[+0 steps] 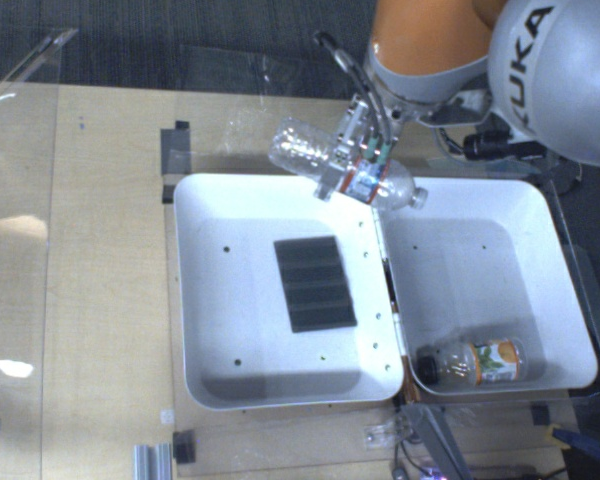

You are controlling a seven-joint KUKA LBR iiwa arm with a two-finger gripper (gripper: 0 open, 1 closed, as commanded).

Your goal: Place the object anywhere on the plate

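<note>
The gripper (352,168) is clenched on a clear plastic bottle (342,164), holding it lying crosswise above the far rim where the two bins meet. The bottle's base points left, its cap end right, over the far corner of the right bin (540,268). The dark rectangular plate (314,283) lies flat near the middle of the left bin (210,268), well apart from the held bottle. A second bottle (472,362) with an orange label lies on its side along the right bin's near wall.
</note>
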